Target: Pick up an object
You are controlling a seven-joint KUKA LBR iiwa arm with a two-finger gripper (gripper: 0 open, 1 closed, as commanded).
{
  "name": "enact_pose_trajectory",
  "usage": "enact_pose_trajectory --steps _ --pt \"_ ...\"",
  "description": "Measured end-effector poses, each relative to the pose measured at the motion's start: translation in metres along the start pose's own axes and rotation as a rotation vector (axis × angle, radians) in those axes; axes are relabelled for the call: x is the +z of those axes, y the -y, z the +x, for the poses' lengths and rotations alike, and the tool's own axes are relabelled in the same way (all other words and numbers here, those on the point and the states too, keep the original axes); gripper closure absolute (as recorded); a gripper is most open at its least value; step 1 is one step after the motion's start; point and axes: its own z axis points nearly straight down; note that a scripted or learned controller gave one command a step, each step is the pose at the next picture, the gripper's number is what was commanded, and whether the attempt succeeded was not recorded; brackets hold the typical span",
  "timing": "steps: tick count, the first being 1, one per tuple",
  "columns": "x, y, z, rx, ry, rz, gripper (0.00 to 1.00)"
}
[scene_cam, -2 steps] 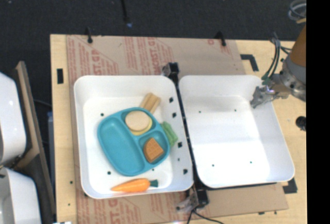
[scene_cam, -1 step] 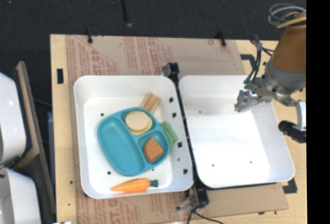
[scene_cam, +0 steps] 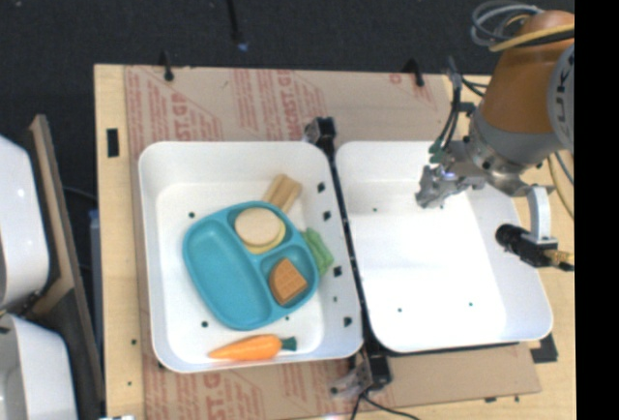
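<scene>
R bin (scene_cam: 455, 312) floor bare; L bin (scene_cam: 160, 215) crowded w/ blue tray (scene_cam: 218, 278), carrot (scene_cam: 250, 347)

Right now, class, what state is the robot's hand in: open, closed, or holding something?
Hand: above the right bin, nothing seen in it; open or closed cannot be told from this view.

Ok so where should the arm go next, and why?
Probably swing the claw left across the divider toward the left bin. It hangs over the right bin, while the things to pick, the blue tray, the carrot and the wooden block, all lie in the left one.
</scene>
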Motion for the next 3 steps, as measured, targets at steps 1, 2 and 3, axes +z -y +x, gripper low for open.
enact_pose_trajectory --steps 1,2,3 --pt "-0.001 0.002 0.062 -0.001 -0.001 0.001 1.00" --pt "0.005 0.000 0.114 0.000 0.000 0.002 1.00" --pt "0.008 0.001 0.165 0.000 0.000 0.002 1.00"
